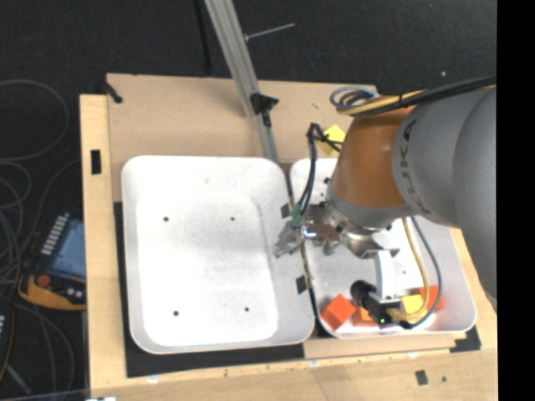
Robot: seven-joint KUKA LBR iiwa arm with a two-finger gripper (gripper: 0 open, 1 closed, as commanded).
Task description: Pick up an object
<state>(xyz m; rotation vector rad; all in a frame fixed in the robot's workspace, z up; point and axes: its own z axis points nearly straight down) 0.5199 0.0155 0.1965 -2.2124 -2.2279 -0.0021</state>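
A wooden bench fills the middle of the frame and carries two shallow white bins side by side. The left bin shows a bare white floor with four small dark dots. A grey robot arm with an orange band reaches in from the right and covers most of the right bin. Its gripper hangs low at the centre of the frame, over the rims where the two bins meet; whether it is wide or narrow cannot be told, and nothing is seen held in it. In the right bin's lower corner, below the gripper and apart from it, lie an orange block and, further right, a small yellow piece. A grey metal pole slants down from the top centre toward the bins.
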